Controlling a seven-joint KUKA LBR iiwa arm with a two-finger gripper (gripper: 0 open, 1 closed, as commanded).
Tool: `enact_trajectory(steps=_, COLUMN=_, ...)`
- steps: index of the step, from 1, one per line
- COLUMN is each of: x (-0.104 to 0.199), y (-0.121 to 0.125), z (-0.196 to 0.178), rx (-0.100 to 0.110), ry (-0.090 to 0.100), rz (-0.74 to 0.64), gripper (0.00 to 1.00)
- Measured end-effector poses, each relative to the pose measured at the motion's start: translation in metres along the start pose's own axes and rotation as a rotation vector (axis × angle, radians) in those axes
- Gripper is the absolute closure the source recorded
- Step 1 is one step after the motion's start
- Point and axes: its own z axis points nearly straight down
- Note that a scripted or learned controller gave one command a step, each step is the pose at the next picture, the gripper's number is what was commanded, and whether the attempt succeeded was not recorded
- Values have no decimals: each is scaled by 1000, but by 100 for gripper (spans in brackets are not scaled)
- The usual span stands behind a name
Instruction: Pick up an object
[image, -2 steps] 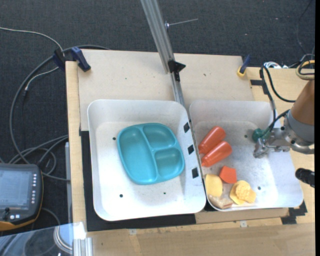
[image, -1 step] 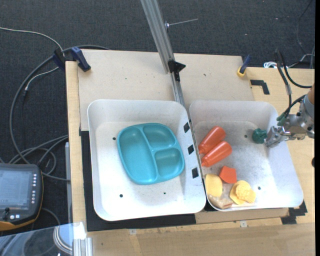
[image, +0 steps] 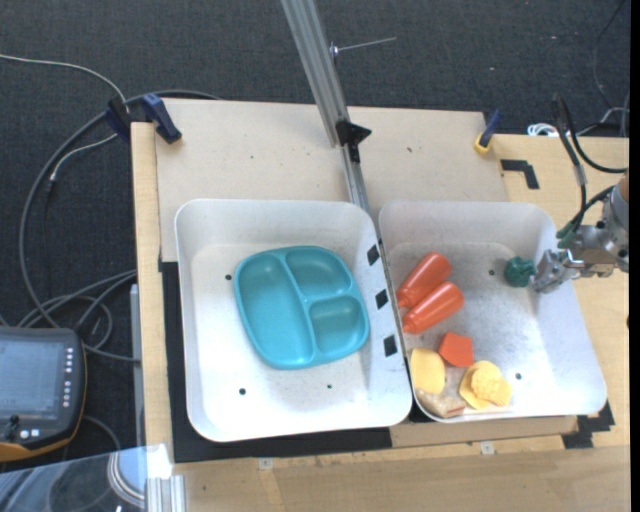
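My gripper (image: 549, 272) comes in from the right and hangs low over the right bin's (image: 560, 390) far right wall. A small dark green object (image: 518, 270) sits just left of its tip, on or near the bin floor; whether they touch is unclear. Two orange carrot-like pieces (image: 428, 292) lie side by side at the bin's left. Nearer the front are a red-orange block (image: 456, 349), a pale yellow piece (image: 428, 370) and a bumpy yellow piece (image: 487, 384).
The left bin (image: 200, 400) holds a teal divided plate (image: 300, 304). A metal pole (image: 325, 75) slants down to the seam between the bins. A blue clamp (image: 160, 115) and a yellow clamp (image: 487, 133) grip the bench's far edge.
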Motion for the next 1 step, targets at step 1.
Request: enact_trajectory(steps=1, x=53, y=13, z=8, rx=4, ry=4, rz=-5, gripper=100)
